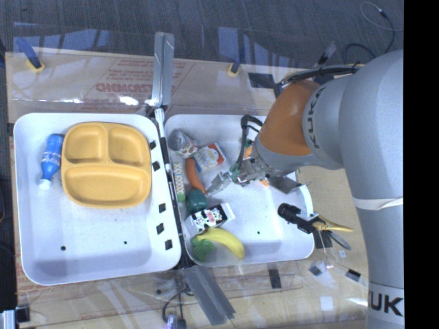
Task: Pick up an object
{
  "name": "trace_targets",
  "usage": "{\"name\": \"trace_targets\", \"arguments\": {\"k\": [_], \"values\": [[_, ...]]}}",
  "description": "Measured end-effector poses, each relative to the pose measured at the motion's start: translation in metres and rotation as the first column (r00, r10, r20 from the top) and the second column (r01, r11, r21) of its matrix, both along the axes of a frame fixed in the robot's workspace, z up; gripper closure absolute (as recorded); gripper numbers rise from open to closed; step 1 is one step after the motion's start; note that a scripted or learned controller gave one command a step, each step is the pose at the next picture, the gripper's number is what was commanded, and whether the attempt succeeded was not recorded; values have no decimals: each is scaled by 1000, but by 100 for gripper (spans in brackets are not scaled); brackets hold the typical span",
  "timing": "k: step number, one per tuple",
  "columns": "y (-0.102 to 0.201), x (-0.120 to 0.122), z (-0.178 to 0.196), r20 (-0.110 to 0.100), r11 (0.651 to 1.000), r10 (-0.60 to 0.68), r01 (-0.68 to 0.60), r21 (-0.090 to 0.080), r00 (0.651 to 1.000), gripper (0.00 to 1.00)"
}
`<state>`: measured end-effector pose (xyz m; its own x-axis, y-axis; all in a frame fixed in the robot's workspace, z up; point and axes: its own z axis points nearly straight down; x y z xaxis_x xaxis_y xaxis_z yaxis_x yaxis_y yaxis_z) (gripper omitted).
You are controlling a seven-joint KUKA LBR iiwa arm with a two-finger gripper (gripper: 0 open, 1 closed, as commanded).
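My gripper [225, 179] hangs over the middle of the right bin [271, 242], pointing left. It is open and holds nothing. Just left of it an orange carrot-like piece [194, 174] lies beside a dark green object [196, 200]. Above the tips is a white snack packet [209, 157], and a silver can [180, 141] sits in the bin's far left corner. Below them a white box with black and red marks [209, 216] lies next to a yellow banana [224, 240], and a green item [202, 248] rests in the near left corner.
The left bin [82, 252] holds a yellow divided tray [106, 163] and a blue bottle [51, 157] along its left wall. A raised divider [167, 184] separates the bins. The arm's grey body covers the right bin's right side.
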<state>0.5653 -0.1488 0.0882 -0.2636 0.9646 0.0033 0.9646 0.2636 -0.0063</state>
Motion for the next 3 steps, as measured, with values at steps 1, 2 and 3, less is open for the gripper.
{"name": "trace_targets", "arguments": {"k": [1, 2, 3], "values": [[0, 45, 28, 2, 993, 116, -116, 0, 993, 0], [0, 46, 35, -2, 993, 121, -121, 1, 993, 100], [0, 46, 35, -2, 993, 121, -121, 1, 993, 0]]}}
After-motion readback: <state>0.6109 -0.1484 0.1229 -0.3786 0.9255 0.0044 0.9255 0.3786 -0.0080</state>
